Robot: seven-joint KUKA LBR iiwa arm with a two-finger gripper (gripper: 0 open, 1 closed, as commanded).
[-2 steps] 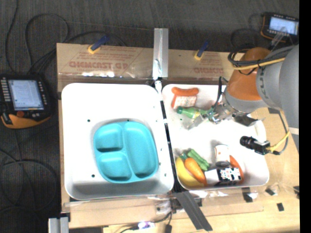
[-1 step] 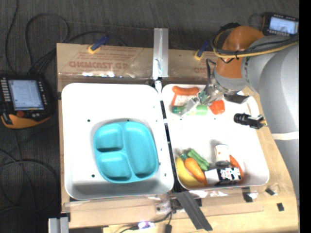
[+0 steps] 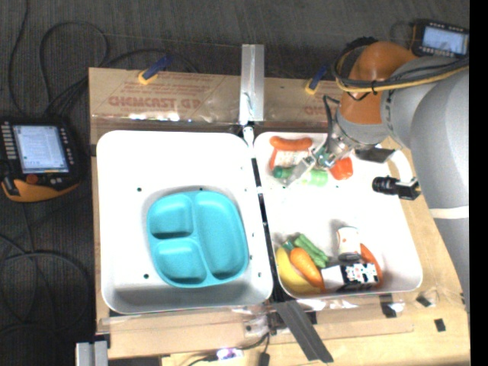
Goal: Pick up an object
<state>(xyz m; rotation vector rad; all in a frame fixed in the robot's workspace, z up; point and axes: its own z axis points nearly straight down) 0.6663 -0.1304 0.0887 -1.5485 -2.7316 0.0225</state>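
Orange carrot, green pod, yellow banana — clustered, right bin's front

Left bin: smooth white plastic, soft sheen. Teal divided plate inside it: glossy moulded plastic. Right bin, beside left bin: same white plastic. Toy carrot and banana at its near edge: shiny plastic. Bench top behind left bin: matt brown board under clear glossy film. Arm: smooth grey casing, orange glossy band. Floor: dark rough carpet.
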